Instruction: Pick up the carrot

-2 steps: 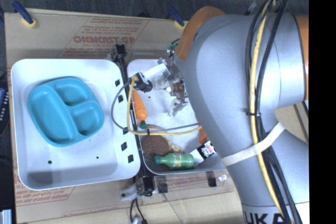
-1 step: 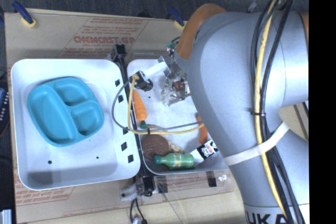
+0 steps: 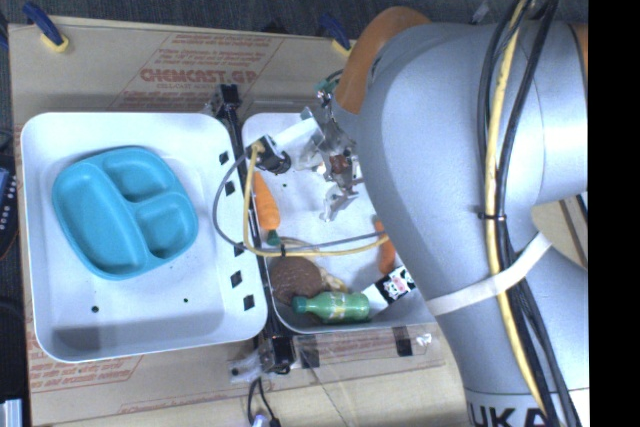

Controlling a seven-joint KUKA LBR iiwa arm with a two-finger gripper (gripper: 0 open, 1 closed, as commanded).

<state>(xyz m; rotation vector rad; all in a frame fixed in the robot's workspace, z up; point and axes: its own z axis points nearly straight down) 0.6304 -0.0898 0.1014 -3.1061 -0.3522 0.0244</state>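
The carrot (image 3: pixel 266 202) lies along the left wall of the right bin (image 3: pixel 283 128), just left of the jaws (image 3: pixel 338 183), apart from them. They hang over the bin floor with nothing between them; whether they are spread, I cannot tell. A green bottle (image 3: pixel 333 307) lies at the bin's near end.

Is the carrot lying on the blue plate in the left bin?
No, the carrot lies in the right bin, apart from the blue plate.

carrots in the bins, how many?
2. One carrot lies along the left wall of the right bin, clear of the gripper. A second orange piece, likely a carrot, pokes out by the arm. The arm covers much of that bin, so more may be hidden.
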